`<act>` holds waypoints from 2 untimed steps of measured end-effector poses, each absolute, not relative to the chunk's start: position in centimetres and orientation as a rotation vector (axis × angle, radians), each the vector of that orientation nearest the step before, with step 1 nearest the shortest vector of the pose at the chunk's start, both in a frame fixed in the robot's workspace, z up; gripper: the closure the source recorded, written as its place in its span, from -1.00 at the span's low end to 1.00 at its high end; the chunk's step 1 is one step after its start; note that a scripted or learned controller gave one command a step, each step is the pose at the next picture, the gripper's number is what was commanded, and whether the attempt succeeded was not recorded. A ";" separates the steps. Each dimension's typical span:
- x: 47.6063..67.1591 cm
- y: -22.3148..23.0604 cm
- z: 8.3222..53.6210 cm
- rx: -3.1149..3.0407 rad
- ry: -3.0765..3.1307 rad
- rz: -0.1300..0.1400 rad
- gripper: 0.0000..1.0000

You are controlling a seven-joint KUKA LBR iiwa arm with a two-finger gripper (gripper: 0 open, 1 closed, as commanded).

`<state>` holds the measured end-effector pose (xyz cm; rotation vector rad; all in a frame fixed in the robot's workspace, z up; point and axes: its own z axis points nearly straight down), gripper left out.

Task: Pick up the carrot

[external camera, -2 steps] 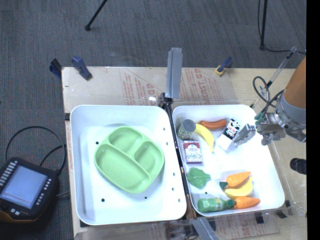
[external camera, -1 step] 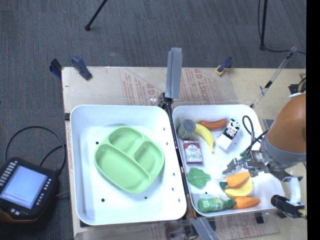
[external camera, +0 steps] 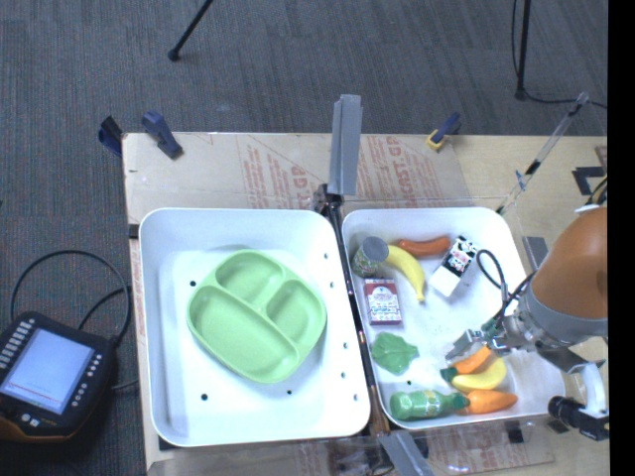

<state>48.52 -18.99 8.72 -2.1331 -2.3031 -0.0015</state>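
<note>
Item: grey two-finger gripper (external camera: 478,348) is hovering low at the right bin's (external camera: 496,221) front right corner, its fingers spread and grasping nothing, tips beside a small orange piece. Task object: orange plastic carrot (external camera: 490,401) is lying against the front edge, just behind it a yellow plastic banana (external camera: 480,378). Step in hand, seemingly: approaching; next calls for shifting frontward and descending over the carrot.

plate (external camera: 256,315) pale green | bins (external camera: 159,266) white | banana (external camera: 409,269) yellow | carrot (external camera: 492,401) orange | bottle (external camera: 427,404) green | carton (external camera: 455,265) black-and-white
</note>
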 end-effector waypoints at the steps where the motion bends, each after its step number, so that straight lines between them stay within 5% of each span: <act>1: 48.3 -19.3 9.6 -2.144 -2.289 0.000 1.00; 2: 47.5 -18.6 9.6 -2.008 -2.407 0.002 1.00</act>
